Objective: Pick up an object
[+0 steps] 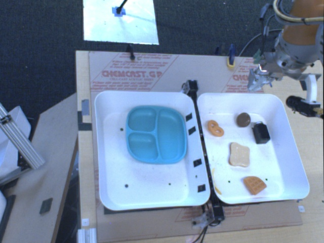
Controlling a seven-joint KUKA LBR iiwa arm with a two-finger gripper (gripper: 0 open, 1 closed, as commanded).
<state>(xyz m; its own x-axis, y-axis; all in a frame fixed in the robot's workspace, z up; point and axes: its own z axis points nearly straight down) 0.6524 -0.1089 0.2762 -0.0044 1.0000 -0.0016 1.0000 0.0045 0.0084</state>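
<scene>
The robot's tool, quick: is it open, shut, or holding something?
Tool: cannot be told; it hangs above the far edge of the right bin, too small and blurred to read.

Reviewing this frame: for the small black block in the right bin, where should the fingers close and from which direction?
Probably straight down from above, closing across the black block's two narrower side faces. It sits upright and boxy on the right bin's floor, apart from the brown round piece beside it, so both faces look reachable. The gripper is up past the bin's far rim.
</scene>
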